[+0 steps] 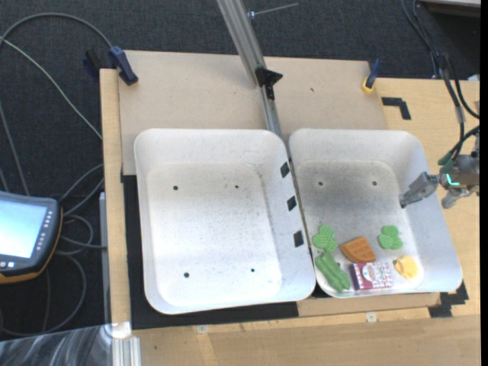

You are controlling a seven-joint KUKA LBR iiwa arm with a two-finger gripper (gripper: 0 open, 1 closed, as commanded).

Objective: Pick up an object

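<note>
Down in the near corner of the right bin (354, 147) lies a small huddle of things to pick from: an orange wedge (357, 248) in the middle, a purple-and-white packet (371, 275) just below it, a yellow piece (407, 267) to its right, a green leafy piece (390, 237) above that, and two green pieces (328, 255) along the bin's left wall, one above the other. They sit close together, some touching. The claw (418, 188) hangs over the right side of that bin, well apart from the huddle and holding nothing; I cannot tell how far it is spread. The left bin (210, 219) sits beside it on the tabletop (191, 90), the rims touching. A slanted metal bar (240, 33) crosses the far edge.
</note>
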